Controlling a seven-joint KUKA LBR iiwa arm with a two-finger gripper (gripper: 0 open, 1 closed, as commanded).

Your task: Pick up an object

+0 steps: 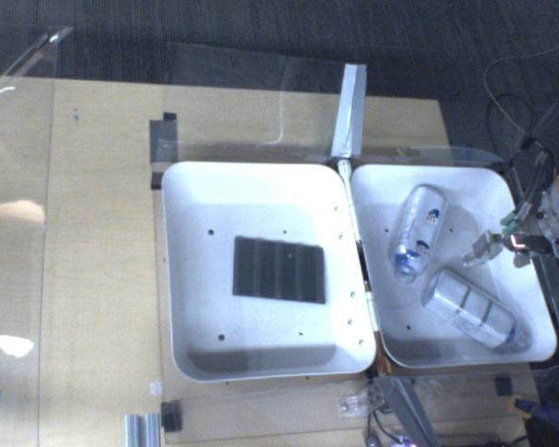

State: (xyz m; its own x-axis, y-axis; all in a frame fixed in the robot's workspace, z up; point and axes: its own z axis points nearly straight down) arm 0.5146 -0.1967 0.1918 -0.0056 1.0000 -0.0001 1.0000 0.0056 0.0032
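Observation:
Two clear plastic bottles lie in the right bin [391, 338]. One bottle [417, 231] with a blue label points toward the front left. The other bottle [469, 307] lies across the bin's front right part. A flat black ridged pad [279, 269] rests in the middle of the left bin [191, 212]. My gripper [500, 252] hangs over the right bin's right side, just above and right of the second bottle. Its fingers are spread open with nothing between them.
A grey metal bar [349, 110] stands at the back where the two bins meet. Cables [531, 110] hang at the far right, and more hardware [401, 417] sits below the bins' front edge. Bare wooden bench [84, 250] extends to the left.

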